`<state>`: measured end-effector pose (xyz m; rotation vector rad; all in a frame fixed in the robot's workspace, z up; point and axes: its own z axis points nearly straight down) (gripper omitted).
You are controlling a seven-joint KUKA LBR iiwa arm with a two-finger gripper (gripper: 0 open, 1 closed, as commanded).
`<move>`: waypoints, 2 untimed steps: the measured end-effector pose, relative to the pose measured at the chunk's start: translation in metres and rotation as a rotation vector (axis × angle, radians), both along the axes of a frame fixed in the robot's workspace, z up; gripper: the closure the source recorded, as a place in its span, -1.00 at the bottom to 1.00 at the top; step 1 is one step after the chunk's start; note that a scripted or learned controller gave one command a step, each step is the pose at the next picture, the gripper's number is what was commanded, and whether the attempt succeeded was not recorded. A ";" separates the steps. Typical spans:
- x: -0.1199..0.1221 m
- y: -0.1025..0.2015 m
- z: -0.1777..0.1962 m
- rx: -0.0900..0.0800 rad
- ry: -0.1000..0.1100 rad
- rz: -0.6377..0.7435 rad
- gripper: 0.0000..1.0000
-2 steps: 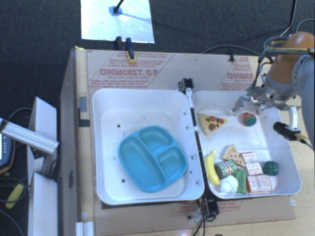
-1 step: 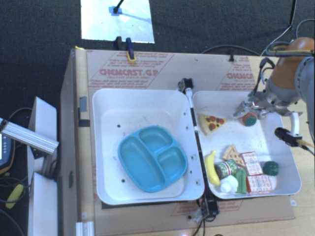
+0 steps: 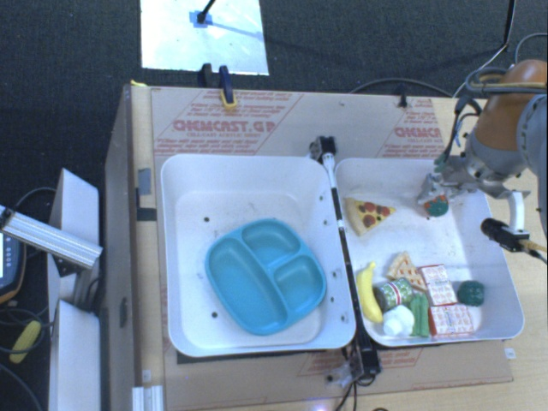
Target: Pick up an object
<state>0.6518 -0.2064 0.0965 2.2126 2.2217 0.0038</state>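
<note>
right now the arm (image 3: 505, 118) reaches in from the right over the far part of the right bin (image 3: 492, 268). its hand (image 3: 435, 197) hangs low over the bin floor with a small round teal and red thing (image 3: 437, 205) at its tip; whether that thing is truly gripped, and how the hand is set, i cannot tell. just left of it lies a pizza slice (image 3: 368, 214), near the wall between the bins. at the near end of the right bin sits a cluster: a banana (image 3: 368, 291), a green can (image 3: 392, 294), a white ball (image 3: 397, 321), a cracker (image 3: 404, 270), two red and white boxes (image 3: 443, 302) and a dark green ball (image 3: 470, 294). the left bin (image 3: 184, 229) holds a blue divided plate (image 3: 265, 274). both bins rest on a cardboard-covered surface (image 3: 248, 122).
</note>
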 end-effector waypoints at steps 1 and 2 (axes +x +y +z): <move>-0.012 0.077 0.136 0.002 -0.001 0.001 1.00; -0.053 0.161 0.113 0.004 0.005 0.001 1.00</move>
